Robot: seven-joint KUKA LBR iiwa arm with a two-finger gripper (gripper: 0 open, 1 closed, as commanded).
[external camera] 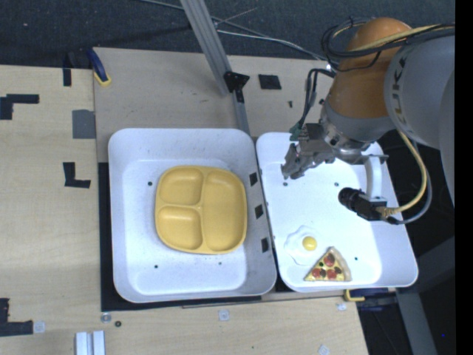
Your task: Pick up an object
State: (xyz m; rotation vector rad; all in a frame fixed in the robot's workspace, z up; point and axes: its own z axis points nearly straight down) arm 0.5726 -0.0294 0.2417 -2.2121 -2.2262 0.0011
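I see two white bins side by side on the bench. The left bin [126,198] holds a yellow tray [201,209] w/ three sections, lying flat near the middle. The tray touches nothing else.

The right bin [392,261] holds two small toys down at its 6 o'clock end. One is a fried egg [303,244], white w/ a yellow dot. The other is a pizza slice [329,266], w/ red and dark dots on it. The pizza slice sits at about 4 o'clock from the egg, just beside it. I can't tell if they touch.

The arm [369,72] comes in from 3 o'clock, grey w/ a big orange part. The gripper [294,167] hangs over the right bin's 11 o'clock corner, near the wall between the bins. It points down and toward 9 o'clock. It is dark and small from here, so I can't tell how it is set. I see nothing in it.

The egg and pizza are well apart from the gripper, at about 6 o'clock from it. A black cable plug [358,202] hangs btwn the gripper and the toys, out toward the 3 o'clock side.
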